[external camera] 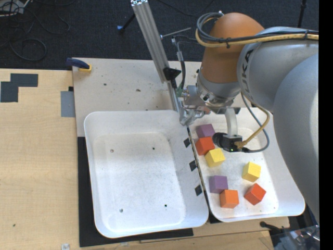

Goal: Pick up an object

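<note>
**Desk:** Where is the pincer, and what is it doing?

**Photographer:** The pincer (188,116) – bare metal under the arm's (281,61) glossy orange dome – hangs over the rim where the two bins meet. Whether it is spread or pressed together, I cannot tell from this angle, and nothing shows gripped in it.

**Desk:** And the things to pick?

**Photographer:** Seven small matte cubes, all in the right bin (291,204). Just right of the pincer sits a purple block (205,130), touching a red-orange block (204,145) below it, then a yellow block (215,157). Well apart, lower right: a second yellow block (251,171), a second purple block (218,183), an orange block (229,198) and a red block (255,194).

**Desk:** The surroundings?

**Photographer:** Left of the pincer lies the left bin (104,134) – smooth white plastic, round-cornered, flecked with dark specks. Above the pincer a ribbed aluminium rail (152,38) leans up and to the left, capped with a checkered tag. A black cable fitting (229,141) hangs just right of it.
</note>
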